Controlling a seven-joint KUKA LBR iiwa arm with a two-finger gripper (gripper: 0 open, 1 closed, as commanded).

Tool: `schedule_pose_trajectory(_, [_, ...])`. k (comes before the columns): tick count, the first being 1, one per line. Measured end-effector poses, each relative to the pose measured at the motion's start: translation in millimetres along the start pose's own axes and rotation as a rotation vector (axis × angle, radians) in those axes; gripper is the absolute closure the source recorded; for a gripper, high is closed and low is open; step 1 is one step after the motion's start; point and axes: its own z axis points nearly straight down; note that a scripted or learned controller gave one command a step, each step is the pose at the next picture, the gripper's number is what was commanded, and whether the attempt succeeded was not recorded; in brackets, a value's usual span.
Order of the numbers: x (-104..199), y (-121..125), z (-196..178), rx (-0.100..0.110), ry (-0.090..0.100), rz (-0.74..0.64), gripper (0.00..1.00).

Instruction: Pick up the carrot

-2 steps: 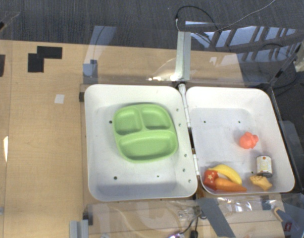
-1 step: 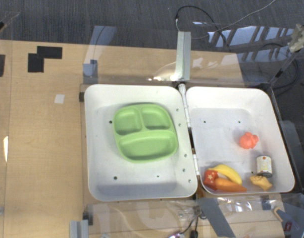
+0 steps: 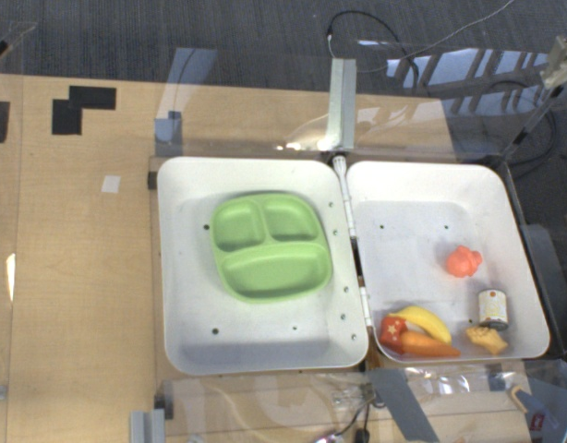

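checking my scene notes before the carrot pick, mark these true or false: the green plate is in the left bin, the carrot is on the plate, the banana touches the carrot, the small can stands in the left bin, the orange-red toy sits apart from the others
1. The green plate is in the left bin. True.
2. The carrot is on the plate. False: it lies in the right bin, at its near edge.
3. The banana touches the carrot. True: it rests right against it, just behind.
4. The small can stands in the left bin. False: it is in the right bin, near that bin's right wall.
5. The orange-red toy sits apart from the others. True: bare bin floor surrounds it.
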Motion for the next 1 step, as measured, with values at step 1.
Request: schedule_pose_trajectory(1, [1.8, 2.1, -13.2, -0.008, -0.005, -0.008, 1.0])
